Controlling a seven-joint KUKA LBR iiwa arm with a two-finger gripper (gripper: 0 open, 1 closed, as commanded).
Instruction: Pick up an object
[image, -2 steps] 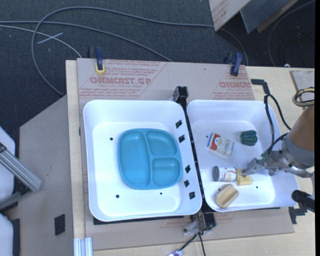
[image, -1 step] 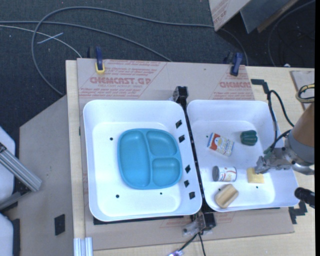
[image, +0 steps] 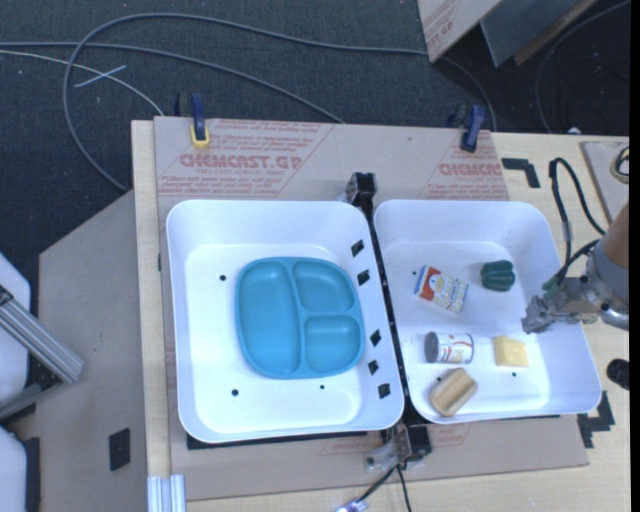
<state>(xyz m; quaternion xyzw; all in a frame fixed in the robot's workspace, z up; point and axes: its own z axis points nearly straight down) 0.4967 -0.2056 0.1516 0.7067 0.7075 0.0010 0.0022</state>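
The right bin (image: 520, 215) holds a small white and red carton (image: 441, 287), a dark green pepper-shaped object (image: 497, 275), a small can lying on its side (image: 449, 348), a yellow block (image: 511, 351) and a tan wooden piece (image: 452, 391). My gripper (image: 545, 312) reaches in over the right bin's right side, just right of the yellow block and below the green object. Nothing shows between its fingers.
The left bin (image: 200, 300) carries a blue divided plate (image: 299, 316). Black clips run along the seam between the bins (image: 372, 300). Blue clamps (image: 199, 118) hold the board at the back. Black cable loops at the right (image: 570, 200).
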